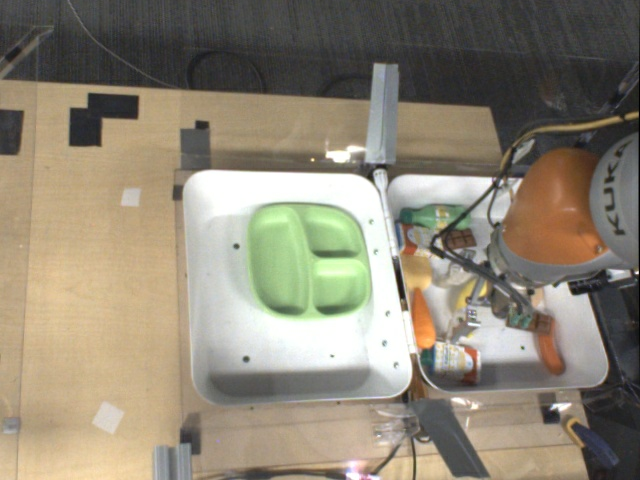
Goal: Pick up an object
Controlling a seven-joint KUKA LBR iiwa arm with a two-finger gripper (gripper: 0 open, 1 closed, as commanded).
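The right bin (512, 364) holds several objects. A green bottle (436, 215) lies at its far left, and an orange carrot (424, 321) lies along its left wall. A small labelled can (456, 361) rests at the near edge, and a reddish sausage (550, 352) lies near right. A yellow item (461, 284) sits in the middle, partly under the arm. My gripper (470, 314) hangs low over the bin's middle, just above the can and right of the carrot. The orange wrist band (555, 208) hides the objects behind it.
The left bin (215, 298) holds a green divided plate (305, 258). A metal post (382, 118) stands at the far end of the wall between the bins. Cables loop around the wrist over the right bin.
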